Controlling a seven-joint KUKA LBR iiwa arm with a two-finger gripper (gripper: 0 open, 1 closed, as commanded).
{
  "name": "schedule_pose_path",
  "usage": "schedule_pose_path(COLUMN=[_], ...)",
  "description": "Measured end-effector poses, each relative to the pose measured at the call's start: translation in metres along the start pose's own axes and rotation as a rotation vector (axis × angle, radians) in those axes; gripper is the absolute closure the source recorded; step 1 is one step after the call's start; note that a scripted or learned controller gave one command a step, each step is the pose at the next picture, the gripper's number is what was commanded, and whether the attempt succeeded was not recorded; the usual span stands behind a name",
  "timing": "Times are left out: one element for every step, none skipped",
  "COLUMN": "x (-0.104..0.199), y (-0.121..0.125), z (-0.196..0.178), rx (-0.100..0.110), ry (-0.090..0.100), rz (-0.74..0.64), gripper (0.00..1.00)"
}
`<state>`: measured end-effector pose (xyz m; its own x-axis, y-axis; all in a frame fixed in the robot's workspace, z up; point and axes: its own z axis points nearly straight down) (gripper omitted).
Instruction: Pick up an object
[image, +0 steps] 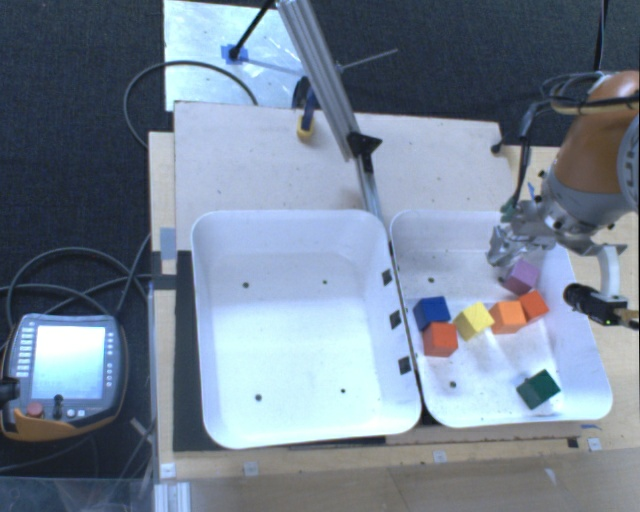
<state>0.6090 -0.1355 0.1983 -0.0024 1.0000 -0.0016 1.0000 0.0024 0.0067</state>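
While two white bins sit side by side, the right bin (590, 385) holds seven blocks: two orange, one red-orange, one blue, one yellow, one green, one pale purple. The gripper (512, 250) hangs over the pale purple block (520, 276) by the bin's far right wall, and whether its fingers are spread or pressed together cannot be told

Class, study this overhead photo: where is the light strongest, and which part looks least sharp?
In the camera view, glare washes out the left bin floor and the pendant screen; the blocks in the right bin cast only faint shadows; the claw above the purple block looks soft and slightly blurred.
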Motion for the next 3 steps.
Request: schedule_pose_path(x=[0.000,0.062,0.116], y=[0.002,0.001,0.005], z=[-0.048,-0.050,-0.058], rx=[-0.001,0.005,0.004], ry=[0.000,0.003,0.004], rz=[-0.003,-0.009,-0.009], gripper=[1.00,1.00,1.00])
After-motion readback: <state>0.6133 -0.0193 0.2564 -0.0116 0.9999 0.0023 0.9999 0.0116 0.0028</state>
